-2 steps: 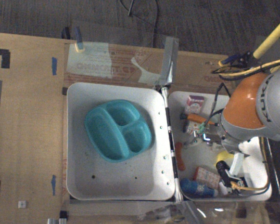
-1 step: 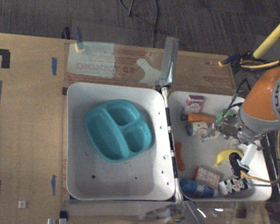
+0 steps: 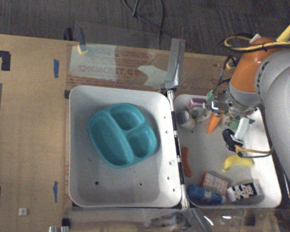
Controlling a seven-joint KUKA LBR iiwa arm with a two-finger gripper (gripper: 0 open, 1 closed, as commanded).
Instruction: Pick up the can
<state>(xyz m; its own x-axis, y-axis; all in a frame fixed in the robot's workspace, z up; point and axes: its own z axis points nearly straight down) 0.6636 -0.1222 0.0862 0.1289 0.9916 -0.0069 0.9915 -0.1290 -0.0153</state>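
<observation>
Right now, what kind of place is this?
Probably a robot testing lab: two white bins sit on a taped cardboard bench, and a grey robot arm reaches over toy-like objects.

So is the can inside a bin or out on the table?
Inside. The can sits in the right bin, near its top-left corner by the divider.

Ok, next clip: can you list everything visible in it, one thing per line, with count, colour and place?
bins: two, white, side by side on the bench
divided plate: one, teal, left bin
can: one, greyish, right bin, upper left corner
carrot: one, orange, right bin, upper part
banana: one, yellow, right bin, middle right
red stick: one, right bin, left wall
blue bottle: one, lying down, right bin, lower edge
patterned box: one, reddish, above the bottle
black-and-white carton: one, right bin, lower right
arm: one, grey with orange band, over right bin
</observation>
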